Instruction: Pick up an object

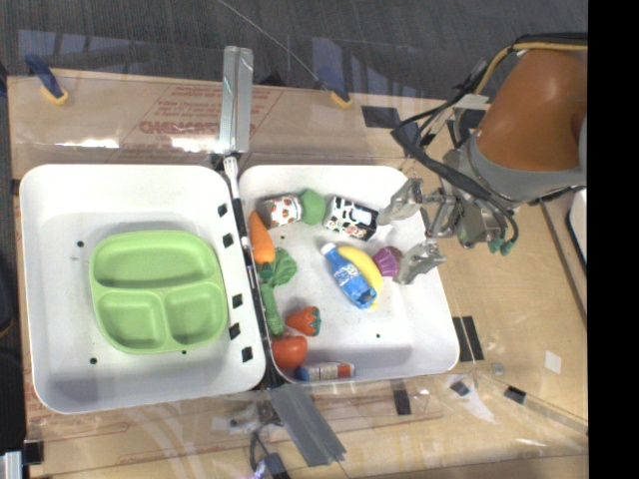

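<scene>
While the two-finger gripper [412, 232] hung open and empty, the yellow plastic banana [359, 265] lay just left, slanted.

floor [120, 8]: dark grey carpet | bench [519, 367]: light wood, glossy clear sheet

Right bin [429, 337]: toys crowd its left wall and middle; bare floor along the right wall and near-right corner. Left bin [50, 367]: green tray [158, 289] fills the centre, bare margin all round.
</scene>
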